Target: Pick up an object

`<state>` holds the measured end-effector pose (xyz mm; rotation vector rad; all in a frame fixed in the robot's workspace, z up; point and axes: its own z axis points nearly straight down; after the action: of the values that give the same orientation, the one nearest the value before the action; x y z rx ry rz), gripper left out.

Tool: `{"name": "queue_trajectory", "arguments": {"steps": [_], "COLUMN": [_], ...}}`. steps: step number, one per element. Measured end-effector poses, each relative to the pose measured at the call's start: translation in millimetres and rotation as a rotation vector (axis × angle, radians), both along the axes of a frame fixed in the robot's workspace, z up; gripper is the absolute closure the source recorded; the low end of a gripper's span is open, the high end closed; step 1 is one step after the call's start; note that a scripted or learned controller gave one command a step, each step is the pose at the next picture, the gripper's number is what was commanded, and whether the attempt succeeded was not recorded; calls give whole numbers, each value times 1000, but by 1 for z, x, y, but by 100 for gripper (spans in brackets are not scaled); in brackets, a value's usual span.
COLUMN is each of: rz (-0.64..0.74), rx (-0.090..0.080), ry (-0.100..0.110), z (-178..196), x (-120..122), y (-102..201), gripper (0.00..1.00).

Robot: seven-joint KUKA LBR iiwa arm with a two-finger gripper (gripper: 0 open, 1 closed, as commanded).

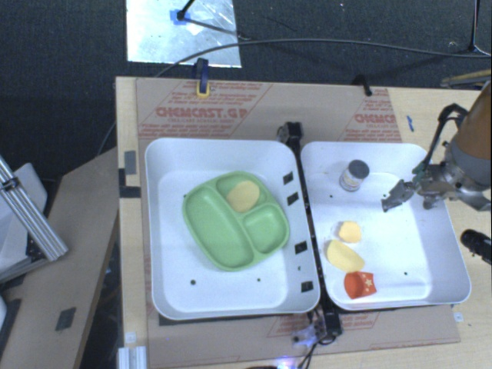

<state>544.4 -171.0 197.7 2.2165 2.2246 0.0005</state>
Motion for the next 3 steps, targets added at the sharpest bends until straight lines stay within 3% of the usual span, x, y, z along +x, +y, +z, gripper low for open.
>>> {"name": "queue_trajectory", "arguments": {"steps": [2, 3], "rz": [-2, -2], "rx": [1, 1], "ry": [1, 1], "z": [-90, -114], "x": [1, 2], "y": [-3, -3], "gripper": [0, 0]}}
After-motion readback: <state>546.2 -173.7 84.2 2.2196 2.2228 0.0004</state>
